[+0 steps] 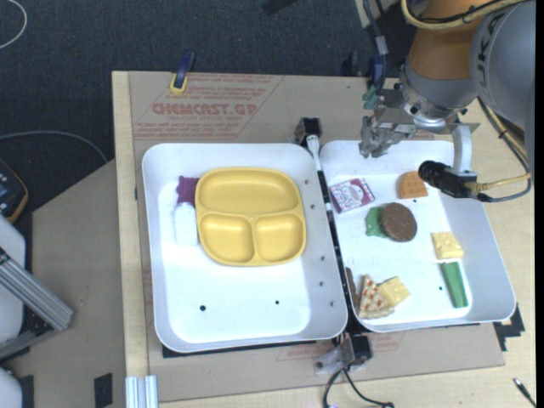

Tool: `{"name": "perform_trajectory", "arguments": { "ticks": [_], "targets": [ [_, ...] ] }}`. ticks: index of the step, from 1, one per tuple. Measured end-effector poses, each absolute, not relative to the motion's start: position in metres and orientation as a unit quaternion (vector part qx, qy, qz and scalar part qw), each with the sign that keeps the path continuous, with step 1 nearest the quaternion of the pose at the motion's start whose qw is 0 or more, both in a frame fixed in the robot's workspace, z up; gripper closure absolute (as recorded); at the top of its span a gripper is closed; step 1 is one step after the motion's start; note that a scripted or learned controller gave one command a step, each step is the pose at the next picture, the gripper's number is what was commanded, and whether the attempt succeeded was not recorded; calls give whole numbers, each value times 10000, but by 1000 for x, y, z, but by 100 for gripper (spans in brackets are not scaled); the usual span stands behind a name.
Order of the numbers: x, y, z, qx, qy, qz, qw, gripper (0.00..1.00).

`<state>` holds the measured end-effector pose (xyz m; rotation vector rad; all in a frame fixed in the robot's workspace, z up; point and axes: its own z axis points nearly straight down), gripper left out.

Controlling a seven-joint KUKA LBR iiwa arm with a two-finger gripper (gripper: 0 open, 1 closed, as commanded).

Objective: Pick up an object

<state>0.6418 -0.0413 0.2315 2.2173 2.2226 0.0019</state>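
My gripper (pixel 374 145) hangs over the far left corner of the right bin (pixel 497 266), fingers pointing down, with nothing seen between them. Below it in that bin lie a maroon and white packet (pixel 351 194), a brown patty (pixel 399 223) on a green leaf (pixel 374 223), an orange piece (pixel 412 185), a yellow cheese block (pixel 447 245), a green stick (pixel 456 283) and a pizza slice with a cracker (pixel 380 296). The packet is the nearest item, just below and left of the fingertips.
The left bin (pixel 170 296) holds a yellow divided tray (pixel 251 215), with a purple item (pixel 186 189) and a white bottle (pixel 184 224) at its left side. A black camera unit (pixel 444 178) sticks out of the wrist over the right bin's far edge. Cables trail at the right.
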Motion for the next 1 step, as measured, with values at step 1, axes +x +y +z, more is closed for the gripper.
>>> {"name": "perform_trajectory", "arguments": {
  "ticks": [1],
  "targets": [
    [652,-36,234,7067,7076,12,17,100]
  ]
}}
